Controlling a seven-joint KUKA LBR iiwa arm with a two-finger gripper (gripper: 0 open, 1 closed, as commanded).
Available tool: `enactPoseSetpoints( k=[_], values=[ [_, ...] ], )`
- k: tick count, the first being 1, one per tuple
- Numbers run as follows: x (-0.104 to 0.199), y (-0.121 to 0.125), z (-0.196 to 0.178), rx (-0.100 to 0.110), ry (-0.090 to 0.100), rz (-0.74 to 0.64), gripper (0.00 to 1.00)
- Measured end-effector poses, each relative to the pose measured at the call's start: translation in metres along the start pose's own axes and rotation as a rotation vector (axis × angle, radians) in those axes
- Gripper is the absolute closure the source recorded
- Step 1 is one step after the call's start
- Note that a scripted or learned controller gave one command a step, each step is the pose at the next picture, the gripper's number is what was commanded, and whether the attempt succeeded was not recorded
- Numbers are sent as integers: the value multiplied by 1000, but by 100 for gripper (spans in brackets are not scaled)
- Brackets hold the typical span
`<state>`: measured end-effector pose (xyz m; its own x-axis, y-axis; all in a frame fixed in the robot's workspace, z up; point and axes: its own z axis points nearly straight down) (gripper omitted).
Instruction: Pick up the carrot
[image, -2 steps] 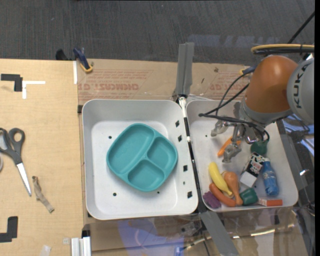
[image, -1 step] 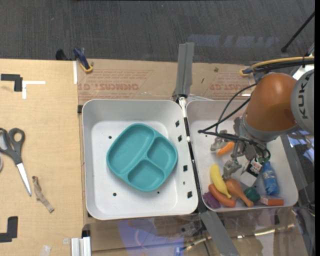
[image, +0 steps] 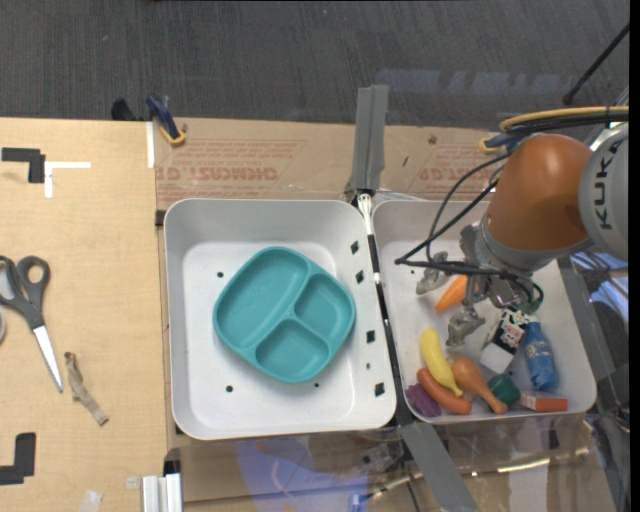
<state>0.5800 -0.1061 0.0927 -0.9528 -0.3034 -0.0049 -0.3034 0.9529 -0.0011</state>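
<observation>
Camera view showed, along the near edge of the right bin (image: 580, 330), a heap of toys: a purple piece (image: 421, 401), a red sausage (image: 444, 391), an orange pear shape (image: 470, 375), a green piece (image: 503, 388) and a red marker (image: 546, 404). Just beyond lay a banana (image: 432, 351), a white tag (image: 508, 333) and a blue bottle (image: 540, 360).

Farther in, near the bin's middle and towards its left wall, was the carrot (image: 452, 292): a short, plain orange stub, tapered and lying at a slant, apart from the heap. The gripper (image: 455, 306) hung right over it, under the arm's orange band (image: 535, 195); whether it was open or closed could not be told.

The left bin (image: 190, 390) carried a teal plate (image: 285, 313).
</observation>
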Motion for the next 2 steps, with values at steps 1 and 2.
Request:
enactPoseSetpoints(
  k=[1, 2],
  values=[
    [-2, 0, -11, 2, -6, 1, 100],
    [-2, 0, -11, 2, -5, 1, 0]
  ],
)
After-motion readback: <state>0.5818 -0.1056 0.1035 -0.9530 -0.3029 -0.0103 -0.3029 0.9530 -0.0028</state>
